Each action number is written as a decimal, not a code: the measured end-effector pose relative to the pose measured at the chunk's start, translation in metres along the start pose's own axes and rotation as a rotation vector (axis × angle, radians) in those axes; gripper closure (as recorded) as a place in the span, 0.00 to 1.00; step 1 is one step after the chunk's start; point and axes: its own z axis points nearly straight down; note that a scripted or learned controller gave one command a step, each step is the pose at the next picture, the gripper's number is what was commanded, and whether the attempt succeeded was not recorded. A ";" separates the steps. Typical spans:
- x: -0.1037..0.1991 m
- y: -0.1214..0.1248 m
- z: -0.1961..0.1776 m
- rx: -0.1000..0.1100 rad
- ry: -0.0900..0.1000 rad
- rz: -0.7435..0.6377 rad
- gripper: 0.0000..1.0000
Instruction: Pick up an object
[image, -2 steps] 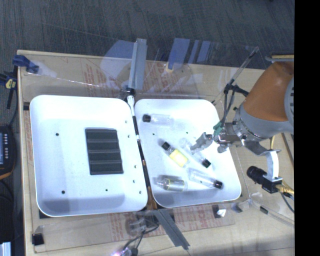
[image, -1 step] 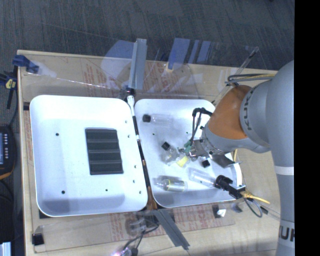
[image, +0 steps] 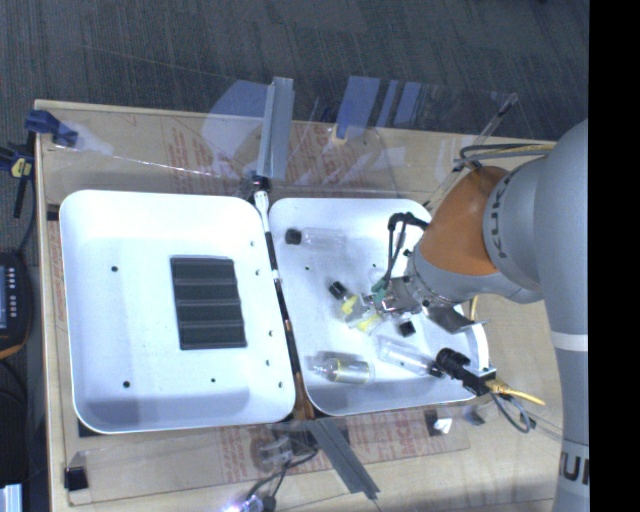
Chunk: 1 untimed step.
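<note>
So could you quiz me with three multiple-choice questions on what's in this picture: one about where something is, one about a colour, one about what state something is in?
1. Where does the dark ridged block lie?
A. In the left bin
B. In the right bin
C. On the floor

2. What colour is the band above the arm's wrist?
A. Blue
B. Orange
C. Green

3. How does the clear bottle near the front of the right bin lie?
A. Standing upright
B. Hanging in the air
C. On its side on the bin floor

Answers:
1. A, since the block sits in the middle of the left bin.
2. B, since the band is plainly orange against the grey arm.
3. C, since its length runs flat along the bin floor.
</note>
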 end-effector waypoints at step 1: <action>0.037 0.024 -0.089 -0.005 -0.001 0.103 1.00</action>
